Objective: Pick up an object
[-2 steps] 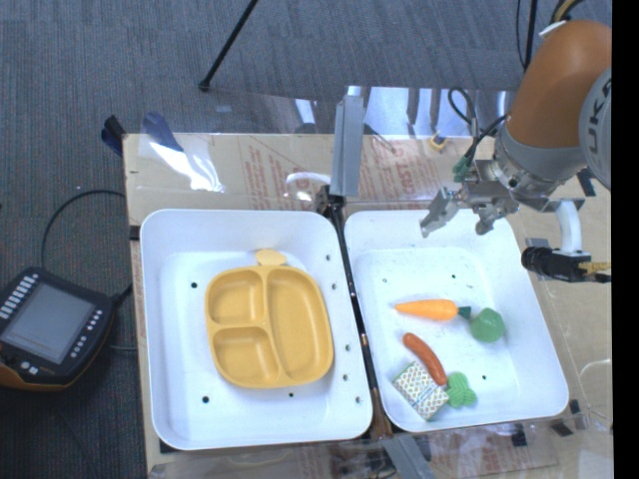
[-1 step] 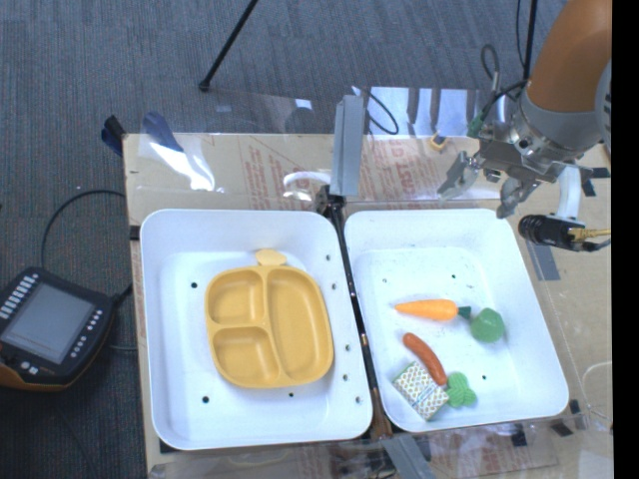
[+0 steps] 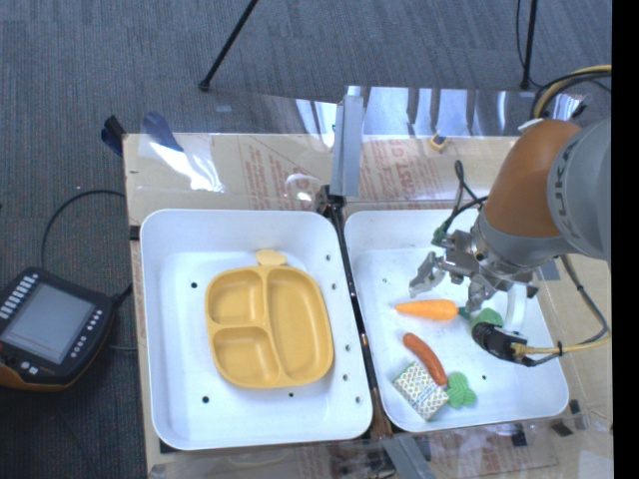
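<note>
In the right bin (image 3: 529, 392), an orange carrot (image 3: 427, 309) lies on its side near the middle. My gripper (image 3: 445, 289) hangs just above its right half, open, with one finger toward the carrot's left end and the other by its right end. Nothing is between the fingers. A red sausage (image 3: 424, 357) lies in front of the carrot. A small patterned box (image 3: 420, 390) and a green leafy piece (image 3: 460, 391) sit near the bin's front edge. Another green piece (image 3: 488, 317) shows partly under the wrist, right of the carrot.
The left bin (image 3: 170, 267) holds a yellow divided plate (image 3: 270, 327). A cable with a black plug (image 3: 499, 342) trails from the wrist over the right bin. A teach pendant (image 3: 45, 327) lies on the floor at left.
</note>
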You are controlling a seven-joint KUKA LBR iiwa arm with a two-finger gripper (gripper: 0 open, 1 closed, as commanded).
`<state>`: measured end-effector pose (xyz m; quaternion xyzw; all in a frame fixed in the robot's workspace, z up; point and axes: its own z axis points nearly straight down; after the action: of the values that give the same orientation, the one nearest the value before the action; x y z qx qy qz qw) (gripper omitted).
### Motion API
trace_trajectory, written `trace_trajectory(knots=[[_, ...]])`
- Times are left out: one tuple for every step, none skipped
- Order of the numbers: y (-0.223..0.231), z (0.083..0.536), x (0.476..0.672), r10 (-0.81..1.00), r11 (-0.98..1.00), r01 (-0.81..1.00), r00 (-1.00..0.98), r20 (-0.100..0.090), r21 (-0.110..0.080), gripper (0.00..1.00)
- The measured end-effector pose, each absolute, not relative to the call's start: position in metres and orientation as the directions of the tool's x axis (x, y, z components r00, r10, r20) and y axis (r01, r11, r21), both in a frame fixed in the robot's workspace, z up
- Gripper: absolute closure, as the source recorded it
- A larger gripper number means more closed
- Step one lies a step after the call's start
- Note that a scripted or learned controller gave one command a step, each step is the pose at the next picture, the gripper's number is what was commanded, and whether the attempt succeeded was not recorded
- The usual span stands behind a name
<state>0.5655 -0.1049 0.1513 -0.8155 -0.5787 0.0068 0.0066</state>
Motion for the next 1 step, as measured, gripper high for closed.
trace_trajectory(knots=[[-0.1236,0.0839,0.5287,0.992,-0.126,0.992,0.127,0.002,-0.01,0.0]])
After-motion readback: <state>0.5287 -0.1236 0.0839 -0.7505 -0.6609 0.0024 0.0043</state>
